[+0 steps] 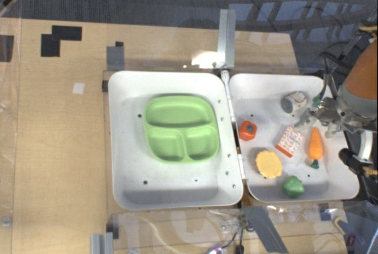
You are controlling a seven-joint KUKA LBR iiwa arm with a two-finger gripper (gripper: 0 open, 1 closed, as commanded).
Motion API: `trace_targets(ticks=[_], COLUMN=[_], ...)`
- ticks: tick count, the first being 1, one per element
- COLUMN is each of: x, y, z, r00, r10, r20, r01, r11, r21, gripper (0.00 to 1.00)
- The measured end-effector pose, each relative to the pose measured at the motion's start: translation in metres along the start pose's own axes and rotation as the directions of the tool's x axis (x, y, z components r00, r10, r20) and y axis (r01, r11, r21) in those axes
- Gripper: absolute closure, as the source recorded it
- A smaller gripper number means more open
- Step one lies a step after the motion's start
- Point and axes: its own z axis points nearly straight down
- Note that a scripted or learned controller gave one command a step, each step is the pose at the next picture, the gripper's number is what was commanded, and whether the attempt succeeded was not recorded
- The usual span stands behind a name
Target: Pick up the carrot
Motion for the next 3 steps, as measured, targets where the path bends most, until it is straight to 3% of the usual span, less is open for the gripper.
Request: trace_targets(ticks=[1,2,3], x=[0.000,-0.003,-0.001], y=[-0.007,-0.022,-0.022], z=[0.006,-0.032,0.002], r00=[0.986,0.984,0.963], r10=[0.167,0.178,0.271], r20=[-0.002,0.000,-0.001], r01=[-0.167,-0.178,-0.271], r11=[0.986,0.984,0.963], r21=[0.001,0.000,0.004], gripper=[0.00,0.00,0.00])
